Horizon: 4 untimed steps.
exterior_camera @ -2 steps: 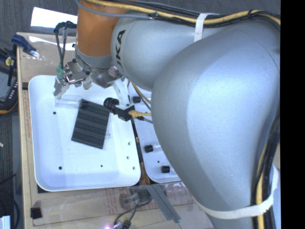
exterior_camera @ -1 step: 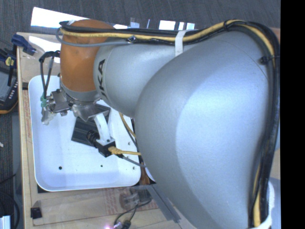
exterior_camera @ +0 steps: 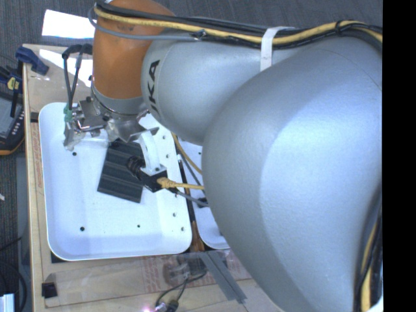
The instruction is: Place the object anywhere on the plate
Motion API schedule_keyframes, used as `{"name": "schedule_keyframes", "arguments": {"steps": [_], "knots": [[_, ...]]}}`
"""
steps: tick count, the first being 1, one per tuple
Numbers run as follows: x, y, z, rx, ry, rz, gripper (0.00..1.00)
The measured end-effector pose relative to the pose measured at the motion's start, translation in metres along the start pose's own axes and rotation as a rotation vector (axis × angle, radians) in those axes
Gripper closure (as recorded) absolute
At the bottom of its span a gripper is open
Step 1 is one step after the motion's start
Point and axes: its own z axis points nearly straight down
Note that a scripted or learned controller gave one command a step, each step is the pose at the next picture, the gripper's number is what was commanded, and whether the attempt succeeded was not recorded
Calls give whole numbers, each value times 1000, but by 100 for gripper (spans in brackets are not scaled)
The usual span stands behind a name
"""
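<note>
My arm's grey body [exterior_camera: 292,161] fills the right half of the view and hides most of the right bin [exterior_camera: 211,238]. The orange band [exterior_camera: 127,44] above the wrist hangs over the far side of the left white bin [exterior_camera: 97,233]. The gripper [exterior_camera: 73,132] reaches down near that bin's far left corner, its metal parts close to the bin floor. A small green piece [exterior_camera: 67,114] sits at the top of those parts; I cannot tell whether it belongs to the tool. A black ribbed block [exterior_camera: 122,171] juts out under the wrist over the bin's middle.
The left bin's near floor shows bare white with a few small dark holes. A yellow cable [exterior_camera: 185,186] runs from the wrist to the right. A blue clamp [exterior_camera: 29,57] and a yellow-black device [exterior_camera: 10,132] lie past the bench's left edge.
</note>
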Motion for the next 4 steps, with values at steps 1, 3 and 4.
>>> {"name": "schedule_keyframes", "arguments": {"steps": [1, 3, 4], "knots": [[11, -46, 120, 5, -3, 45, 0], [-122, -72, 47, 1, -1, -214, 0], [-69, -45, 60, -1, -2, -235, 0]]}}
